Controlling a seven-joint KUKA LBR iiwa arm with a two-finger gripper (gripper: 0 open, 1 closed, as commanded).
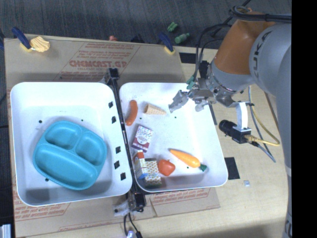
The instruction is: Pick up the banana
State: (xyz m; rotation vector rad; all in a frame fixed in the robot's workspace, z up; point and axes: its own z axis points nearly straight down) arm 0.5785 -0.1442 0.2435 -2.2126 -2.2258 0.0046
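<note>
Right now the gripper (188,104) hangs over the back right corner of the right bin (218,155). Its two fingers (176,103) are spread apart, with nothing between them. Just beside it lies a pale wedge (155,109), and next to that a red sausage (131,112). Nearer the front are a small box (142,137), an orange carrot (185,158) and a red tomato (166,167). A blue plate (69,154) sits in the left bin (20,133). I cannot tell where the banana is.

"CHEMCAST GP" on cardboard (94,58)
</note>
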